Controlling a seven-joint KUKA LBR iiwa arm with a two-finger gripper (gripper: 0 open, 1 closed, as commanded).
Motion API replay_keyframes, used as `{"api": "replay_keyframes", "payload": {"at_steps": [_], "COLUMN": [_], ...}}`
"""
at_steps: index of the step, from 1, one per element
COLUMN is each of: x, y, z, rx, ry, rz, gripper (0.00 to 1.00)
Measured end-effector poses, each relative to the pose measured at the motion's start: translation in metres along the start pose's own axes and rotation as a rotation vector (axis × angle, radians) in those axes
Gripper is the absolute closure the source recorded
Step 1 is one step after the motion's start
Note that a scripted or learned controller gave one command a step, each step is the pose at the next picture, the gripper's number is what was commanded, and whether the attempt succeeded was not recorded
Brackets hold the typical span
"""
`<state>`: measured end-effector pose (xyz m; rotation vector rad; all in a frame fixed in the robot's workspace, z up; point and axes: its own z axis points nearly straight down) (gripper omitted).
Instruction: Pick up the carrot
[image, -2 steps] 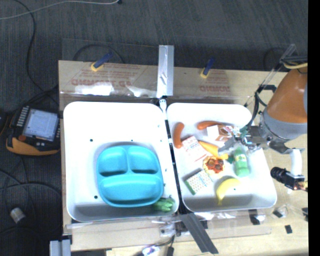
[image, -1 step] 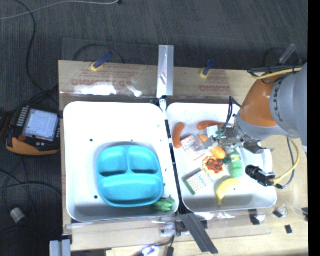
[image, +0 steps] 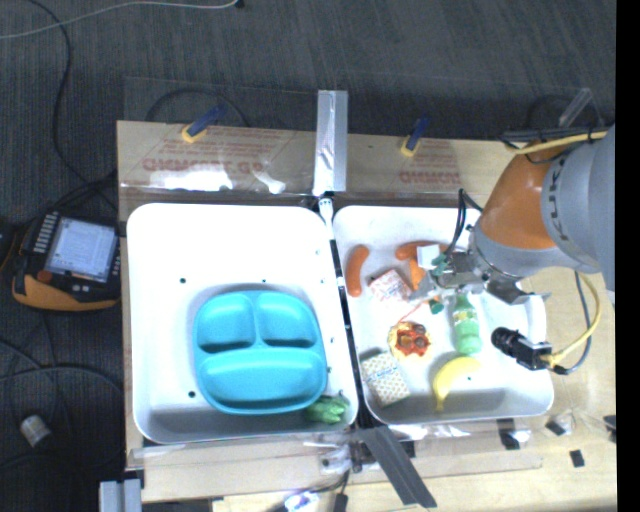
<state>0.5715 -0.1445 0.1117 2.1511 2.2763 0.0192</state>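
Where the pincer (image: 440, 268) hovers, the carrot (image: 409, 252) lies just beside.

Even overhead light, soft shadows; white bins (image: 230, 225) slightly overexposed (mild glare); overall softness, low resolution.

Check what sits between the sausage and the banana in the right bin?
Camera view: between sausage and banana sit a wrapped snack and a red round packet.

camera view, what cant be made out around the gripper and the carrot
- Gripper: too small and cluttered in the camera view to tell open from shut.
- Carrot: its right end is hidden by the gripper; contact unclear.
- Small packet beside it: print too blurred to read.
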Motion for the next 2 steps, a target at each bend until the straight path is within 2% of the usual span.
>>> {"api": "replay_keyframes", "payload": {"at_steps": [1,2], "x": [0.062,0.025], "y": [-0.001,0.028], "z": [-0.126,-0.115], "rx": [0.018,0.019], "ry": [-0.004,-0.004], "rz": [0.027,-0.151], "gripper": [1.0,1.0]}}
